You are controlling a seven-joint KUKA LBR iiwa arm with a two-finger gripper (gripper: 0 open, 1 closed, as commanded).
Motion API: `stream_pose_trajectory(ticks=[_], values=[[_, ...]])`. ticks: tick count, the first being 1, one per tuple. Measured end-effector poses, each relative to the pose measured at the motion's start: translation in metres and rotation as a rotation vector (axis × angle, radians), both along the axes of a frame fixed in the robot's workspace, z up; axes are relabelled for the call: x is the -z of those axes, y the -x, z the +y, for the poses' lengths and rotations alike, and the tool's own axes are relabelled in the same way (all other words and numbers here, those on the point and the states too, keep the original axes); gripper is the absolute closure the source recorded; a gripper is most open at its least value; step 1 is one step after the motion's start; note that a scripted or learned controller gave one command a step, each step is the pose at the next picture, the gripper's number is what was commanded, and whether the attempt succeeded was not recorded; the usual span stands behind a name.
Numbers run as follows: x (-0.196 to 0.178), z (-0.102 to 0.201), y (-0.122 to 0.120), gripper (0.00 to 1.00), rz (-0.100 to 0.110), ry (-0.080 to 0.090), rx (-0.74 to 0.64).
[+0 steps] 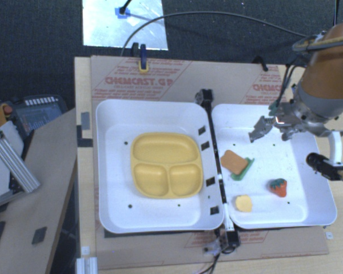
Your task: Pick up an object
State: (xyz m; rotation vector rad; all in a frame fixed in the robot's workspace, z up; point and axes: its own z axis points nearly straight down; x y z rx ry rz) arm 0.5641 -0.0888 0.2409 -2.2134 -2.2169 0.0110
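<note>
The right white bin (308,213) holds three small items. A brown toast slice on a green piece (235,162) lies near its left wall. Further right sits a red strawberry (278,187), and a yellow round piece (243,203) lies near the front. My gripper (273,132) hangs over the back half of this bin, up and to the right of the toast. Its two grey fingers stand apart, open, with nothing between them.
The left bin (111,153) holds a yellow three-compartment plate (164,164). A black divider with clips (211,153) runs between the bins. A black cylindrical part on a white bracket (324,165) juts over the right bin's right side. Cables cross behind the bins.
</note>
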Motion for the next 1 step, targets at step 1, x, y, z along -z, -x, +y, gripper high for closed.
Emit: stream_pose_trajectory(ticks=[1], values=[[-0.0066,0.0001,-0.0023,0.00,-0.013,0.001,-0.002]])
